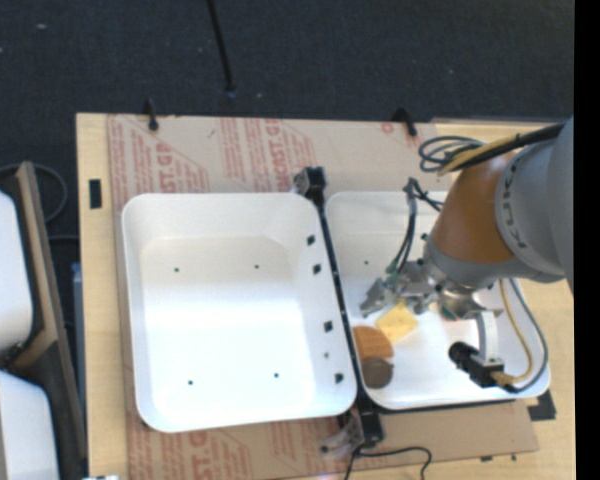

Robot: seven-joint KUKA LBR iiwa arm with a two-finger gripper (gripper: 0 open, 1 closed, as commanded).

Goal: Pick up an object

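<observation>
My gripper (404, 294) is low in the right bin (365, 230), under the grey wrist and orange band of the arm (480, 218). A pale yellow block (397, 324) lies directly below the gripper's tip, touching it or nearly so; I cannot tell which. An orange-brown cylinder-like piece (372, 344) sits just left of the yellow block near the bin's front left corner, with a darker brown piece (379, 373) in front of it.
The left bin (160, 258) stands beside the right one, split from it by a black divider rail (325, 268). Cables and a black connector (472, 362) hang off the arm over the right bin's front right. Cardboard (210, 153) underlies both bins.
</observation>
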